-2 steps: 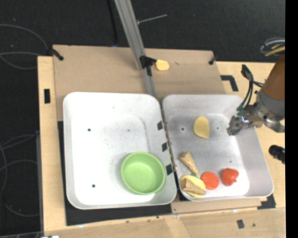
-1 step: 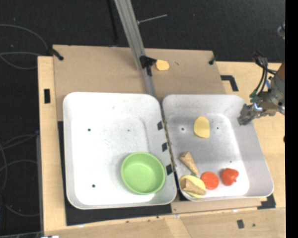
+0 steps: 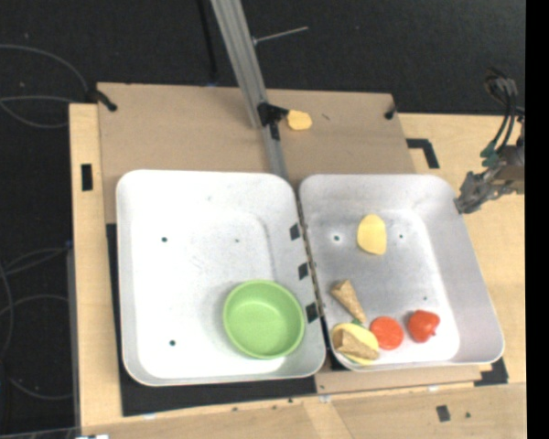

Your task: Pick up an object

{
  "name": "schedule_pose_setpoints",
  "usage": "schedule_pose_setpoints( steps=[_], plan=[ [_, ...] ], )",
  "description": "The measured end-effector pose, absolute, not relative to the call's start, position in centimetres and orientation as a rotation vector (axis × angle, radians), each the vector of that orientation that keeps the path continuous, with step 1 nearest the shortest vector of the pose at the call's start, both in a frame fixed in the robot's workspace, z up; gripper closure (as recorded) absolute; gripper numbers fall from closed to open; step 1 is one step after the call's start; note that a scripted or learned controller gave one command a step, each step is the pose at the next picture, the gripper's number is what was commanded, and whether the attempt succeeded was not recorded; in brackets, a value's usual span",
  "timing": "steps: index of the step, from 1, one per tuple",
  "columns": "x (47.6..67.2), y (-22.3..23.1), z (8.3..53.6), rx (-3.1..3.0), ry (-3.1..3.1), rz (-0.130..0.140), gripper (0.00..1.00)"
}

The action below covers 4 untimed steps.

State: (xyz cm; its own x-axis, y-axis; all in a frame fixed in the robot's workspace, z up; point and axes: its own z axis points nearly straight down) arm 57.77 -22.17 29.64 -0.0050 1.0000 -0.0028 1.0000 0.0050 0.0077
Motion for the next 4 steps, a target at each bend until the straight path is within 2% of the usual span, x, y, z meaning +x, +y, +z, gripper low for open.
schedule_pose_setpoints(
  steps=[1,2,4],
  plan=[
    [56.6,-17.7,29.1,2.214,2.225,0.000,1.00],
    [56.8,-13.0,27.3,2.214,2.227,0.000,1.00],
    [54.9,-1.6,26.0,2.214,2.229,0.001,1.00]
  ],
)
